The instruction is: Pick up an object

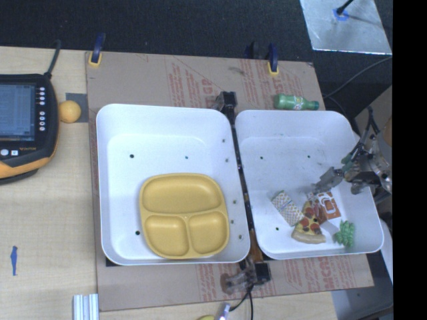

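Left bin held a yellow divided tray. Right bin held a pizza slice, checkered packet, green toy. Gripper sat above the right bin's right side. Green bottle lay behind.

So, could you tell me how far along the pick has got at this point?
Nothing looks picked yet. The tool sits low in the right white bin, just above the toy pizza slice, the small orange-and-white card and the grey patterned packet, all resting on the bin floor. Closing on one item and lifting it remain.
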Controlling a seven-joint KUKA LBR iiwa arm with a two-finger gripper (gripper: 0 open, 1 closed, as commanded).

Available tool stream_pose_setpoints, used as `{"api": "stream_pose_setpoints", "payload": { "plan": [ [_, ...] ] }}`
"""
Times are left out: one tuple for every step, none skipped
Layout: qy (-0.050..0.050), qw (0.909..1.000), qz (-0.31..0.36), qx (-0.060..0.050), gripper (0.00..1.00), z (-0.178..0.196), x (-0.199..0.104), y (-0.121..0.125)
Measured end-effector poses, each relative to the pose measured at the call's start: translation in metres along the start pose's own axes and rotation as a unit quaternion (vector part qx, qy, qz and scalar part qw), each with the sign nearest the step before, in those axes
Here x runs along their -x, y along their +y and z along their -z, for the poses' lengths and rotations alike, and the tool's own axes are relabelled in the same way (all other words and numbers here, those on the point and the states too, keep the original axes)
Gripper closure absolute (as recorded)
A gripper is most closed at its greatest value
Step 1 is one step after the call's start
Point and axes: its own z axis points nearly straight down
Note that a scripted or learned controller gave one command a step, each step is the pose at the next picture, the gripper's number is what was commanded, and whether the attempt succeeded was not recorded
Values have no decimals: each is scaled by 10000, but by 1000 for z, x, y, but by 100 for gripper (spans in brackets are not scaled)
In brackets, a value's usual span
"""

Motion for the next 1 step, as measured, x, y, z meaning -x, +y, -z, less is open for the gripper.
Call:
{"api": "stream_pose_setpoints", "payload": {
  "plan": [
    [-1, 10000, 16, -6, 100, 10, 0, 0]
  ]
}}
